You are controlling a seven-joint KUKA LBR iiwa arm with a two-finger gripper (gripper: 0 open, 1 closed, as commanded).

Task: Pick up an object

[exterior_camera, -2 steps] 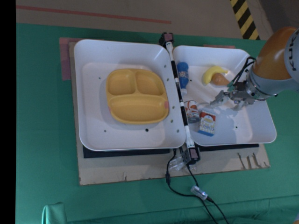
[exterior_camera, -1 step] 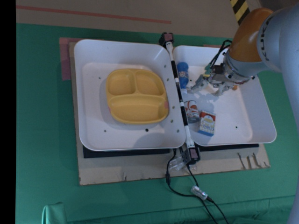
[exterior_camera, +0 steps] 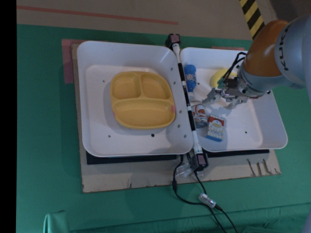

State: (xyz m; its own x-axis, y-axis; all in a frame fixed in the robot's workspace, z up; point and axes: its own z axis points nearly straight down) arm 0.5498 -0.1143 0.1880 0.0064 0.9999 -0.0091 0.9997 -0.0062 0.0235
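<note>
**Arm over right bin, nothing gripped**

Two white bins sit side by side on the green surface. Left bin [exterior_camera: 97, 130] holds a yellow divided plate [exterior_camera: 142, 100], three compartments, lying flat near the bin's middle, w/ a small reddish mark at its near-right corner.

Right bin [exterior_camera: 257, 125] carries the loose items. Closest to the jaws: a small carton [exterior_camera: 215, 128], red top, white middle w/ print, blue bottom edge, lying flat toward the bin's near-left corner. Just beside it, next to the divider betw. the bins, a small red-and-white packet [exterior_camera: 199, 114], crumpled look, details too small to read. Further back along the divider, a blue-and-white object [exterior_camera: 190, 75], roughly cylindrical, lying lengthwise. A yellow rounded object [exterior_camera: 219, 75] sits near the bin's far edge, partly hidden behind the arm's wrist and cables.

Gripper [exterior_camera: 221, 100] hangs above the right bin's middle-left area, arm coming in from the right side, orange band visible above the wrist. Jaws appear spread, metal fingers splayed apart, nothing between them. They sit above and slightly back of the carton; contact w/ it not evident.

Below the bins' near edge, a black cable [exterior_camera: 187, 195] w/ a small connector trails across the surface.
</note>
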